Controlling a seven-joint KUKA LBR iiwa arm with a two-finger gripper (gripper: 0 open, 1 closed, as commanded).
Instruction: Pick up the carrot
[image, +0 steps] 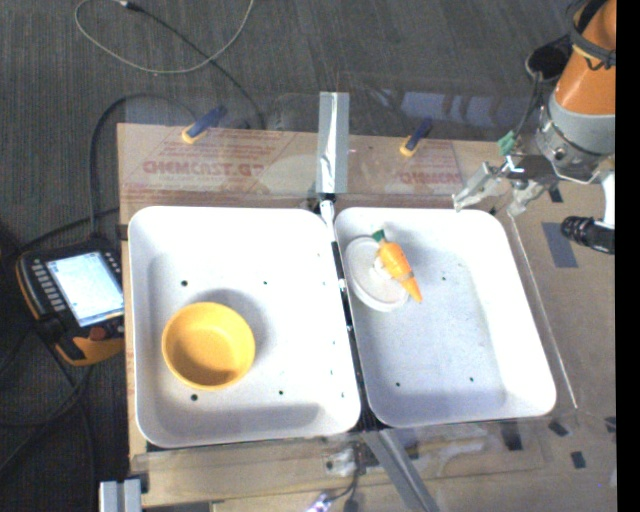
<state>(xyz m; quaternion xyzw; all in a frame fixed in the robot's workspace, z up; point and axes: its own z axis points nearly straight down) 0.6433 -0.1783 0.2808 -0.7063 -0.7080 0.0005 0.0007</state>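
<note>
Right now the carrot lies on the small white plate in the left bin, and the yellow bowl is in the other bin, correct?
Not quite. The camera view shows the carrot on the small white plate in the right bin, and the yellow bowl in the left bin.

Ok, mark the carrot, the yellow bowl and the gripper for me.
carrot (397, 264): camera view, middle of its orange body.
yellow bowl (208, 345): camera view, centre of its inside.
gripper (490, 193): camera view, midway between its fingertips.
</note>
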